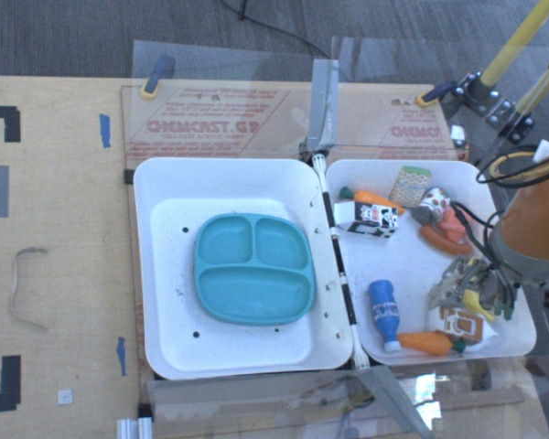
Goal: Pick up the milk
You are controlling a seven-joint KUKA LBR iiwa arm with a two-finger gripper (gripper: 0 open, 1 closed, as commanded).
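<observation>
There are two white bins side by side. The left bin (156, 245) holds one blue-green plate (253, 268) with three parts. The right bin (522, 337) holds the toys.

The milk (373, 219) is one small white carton with black spots. It is in the right bin, in the far left part, close to the wall between the bins. It looks like it is lying on its side, and its long way runs left to right, a bit tilted. One orange carrot (379, 198) lies just beside it on the far side, maybe touching it.

There is only one arm. Its gripper (467, 289) is at the near right part of the same bin, low over a little heap of toys. I cannot tell if the gripper is spread or squeezed together, and I see nothing of the milk in it. The milk is well apart from it, to the left and farther away. I think the gripper must go that way next and come down across the short way of the carton.

I also count one blue bottle (382, 310) and a second carrot (426, 342), both on the near side of the right bin.
</observation>
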